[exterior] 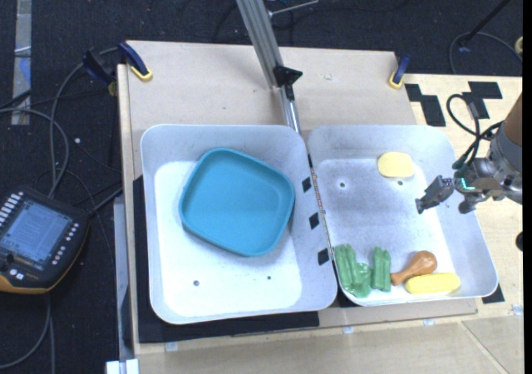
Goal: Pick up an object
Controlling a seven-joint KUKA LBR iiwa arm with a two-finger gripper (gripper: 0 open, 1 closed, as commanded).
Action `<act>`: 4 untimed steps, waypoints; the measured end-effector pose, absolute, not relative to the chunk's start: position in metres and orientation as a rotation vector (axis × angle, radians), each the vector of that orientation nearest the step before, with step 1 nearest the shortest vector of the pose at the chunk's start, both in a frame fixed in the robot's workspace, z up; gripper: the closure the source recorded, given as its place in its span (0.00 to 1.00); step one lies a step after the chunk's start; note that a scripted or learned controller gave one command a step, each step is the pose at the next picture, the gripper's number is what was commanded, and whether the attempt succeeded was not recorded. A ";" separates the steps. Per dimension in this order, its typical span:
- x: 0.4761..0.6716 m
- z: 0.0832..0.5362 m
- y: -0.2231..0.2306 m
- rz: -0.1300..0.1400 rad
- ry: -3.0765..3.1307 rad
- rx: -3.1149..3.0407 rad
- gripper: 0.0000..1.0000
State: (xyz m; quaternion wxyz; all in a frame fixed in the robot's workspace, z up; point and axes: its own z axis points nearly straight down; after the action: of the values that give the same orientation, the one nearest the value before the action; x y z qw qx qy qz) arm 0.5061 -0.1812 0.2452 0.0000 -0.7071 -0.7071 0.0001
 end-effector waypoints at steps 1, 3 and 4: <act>0.506 0.245 -0.181 0.000 -2.221 -2.221 0.00; 0.499 0.156 -0.186 0.004 -2.218 -2.219 0.00; 0.502 0.096 -0.180 0.004 -2.219 -2.218 0.00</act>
State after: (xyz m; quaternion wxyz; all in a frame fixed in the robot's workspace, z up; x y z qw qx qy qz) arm 0.5020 -0.1795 0.0956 0.0024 -0.7069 -0.7073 0.0012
